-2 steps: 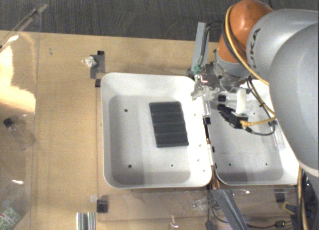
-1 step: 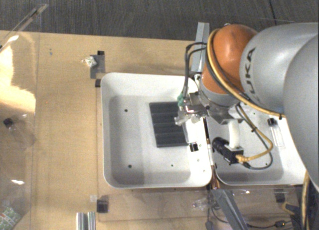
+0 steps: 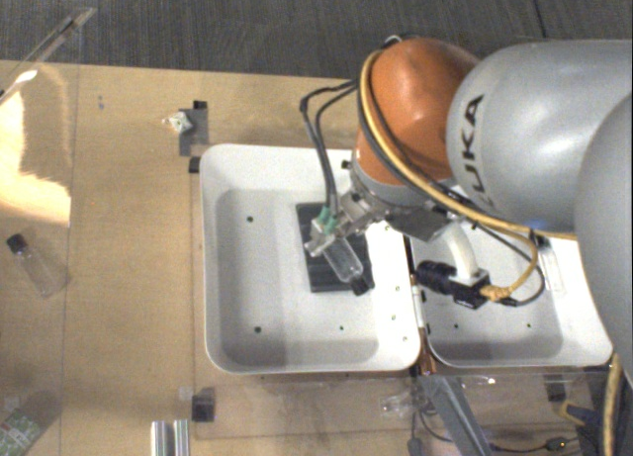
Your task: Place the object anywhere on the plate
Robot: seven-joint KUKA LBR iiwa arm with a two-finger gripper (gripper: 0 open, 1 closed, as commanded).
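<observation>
A dark square plate [image 3: 320, 275] lies flat in the left white bin [image 3: 232, 276], toward its right side. A clear small bottle [image 3: 345, 261] with a dark cap lies on the plate, slanting down to the right. My gripper [image 3: 326, 228] hangs from the grey and orange wrist right over the bottle's upper end, at or very close to it. The wrist hides the plate's upper right corner.
The right bin [image 3: 524, 340] lies under the arm, with a black and yellow cable plug [image 3: 455, 284] hanging over it. A clear vial [image 3: 35, 266] lies on the wooden bench far left. Black brackets [image 3: 198, 133] sit at the left bin's corners.
</observation>
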